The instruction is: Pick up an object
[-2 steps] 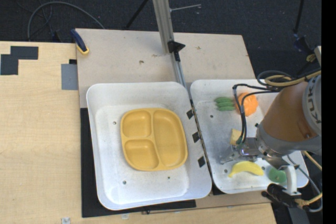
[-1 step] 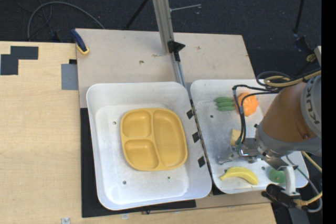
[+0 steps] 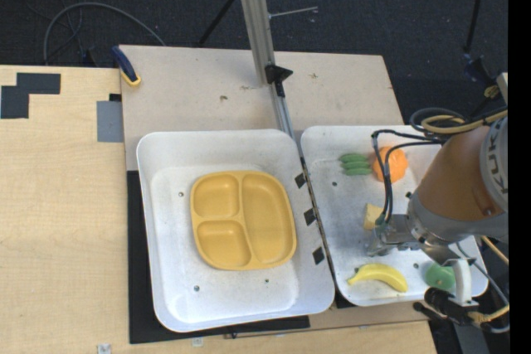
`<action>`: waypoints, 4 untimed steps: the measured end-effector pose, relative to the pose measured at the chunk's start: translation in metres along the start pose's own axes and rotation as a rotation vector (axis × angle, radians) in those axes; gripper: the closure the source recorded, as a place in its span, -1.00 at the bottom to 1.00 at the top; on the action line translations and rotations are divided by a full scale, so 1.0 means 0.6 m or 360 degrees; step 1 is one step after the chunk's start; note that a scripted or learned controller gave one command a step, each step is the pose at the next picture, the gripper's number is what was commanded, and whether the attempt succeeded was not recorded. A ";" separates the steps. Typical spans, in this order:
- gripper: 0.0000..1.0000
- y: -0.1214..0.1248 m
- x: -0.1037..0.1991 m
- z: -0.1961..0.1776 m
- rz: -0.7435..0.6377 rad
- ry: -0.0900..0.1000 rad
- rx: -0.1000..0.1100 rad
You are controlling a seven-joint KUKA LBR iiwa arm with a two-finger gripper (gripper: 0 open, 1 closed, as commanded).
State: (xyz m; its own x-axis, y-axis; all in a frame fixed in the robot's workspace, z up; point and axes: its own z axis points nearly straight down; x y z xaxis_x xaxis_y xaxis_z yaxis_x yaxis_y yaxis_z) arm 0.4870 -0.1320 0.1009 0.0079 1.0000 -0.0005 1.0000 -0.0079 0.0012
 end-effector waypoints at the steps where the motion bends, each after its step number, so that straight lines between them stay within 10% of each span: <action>1: 1.00 0.000 -0.007 -0.103 -0.0014 0.0001 0.0001; 3: 1.00 0.010 -0.011 -0.244 -0.0015 0.0000 -0.0001; 4: 1.00 0.011 0.077 -0.254 -0.0020 0.0003 0.0005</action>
State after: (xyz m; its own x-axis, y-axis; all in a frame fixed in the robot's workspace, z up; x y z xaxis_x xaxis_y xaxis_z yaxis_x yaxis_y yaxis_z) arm 0.4940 -0.0859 0.2535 -0.0045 1.0000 0.0014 1.0000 0.0045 -0.0017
